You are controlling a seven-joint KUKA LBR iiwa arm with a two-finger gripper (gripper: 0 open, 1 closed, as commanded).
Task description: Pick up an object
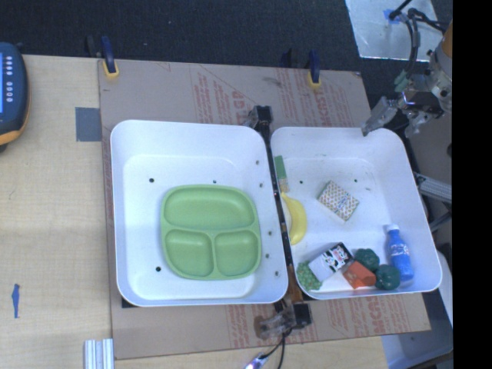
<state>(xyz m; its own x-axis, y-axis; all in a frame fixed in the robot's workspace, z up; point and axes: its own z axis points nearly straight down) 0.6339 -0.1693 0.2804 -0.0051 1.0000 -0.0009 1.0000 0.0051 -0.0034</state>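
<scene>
The gripper [400,112] is seen at the upper right, raised over the far right corner of the right bin [384,148]. Its two fingers [378,118] are observed spread apart, and nothing is held between them. One grey finger reaches toward the bin's far rim; the other lies nearer the wrist.

Within the right bin, a small patterned box [338,200] is noted near the middle, lying tilted and apart from the other items. A blue bottle [398,254] with a white cap lies along the right wall. Just beside its lower end, a dark green rounded object [388,277] is found, and a second dark green object [367,258] lies close by. An orange-red block [358,275] rests between these and a black-and-white printed card or packet [334,258]. A green textured item [307,276] occupies the near left corner. A yellow, banana-like object [295,217] lies against the left wall, and a thin green stick-like item [280,173] lies along the same wall, further back.

The left bin [134,206] holds a light green divided tray [209,231] with three compartments, set flat near its centre.

Both bins rest on a cardboard sheet [223,91] clamped to the wooden bench [46,229]. A blue and orange device [11,91] is recorded at the left edge.
</scene>
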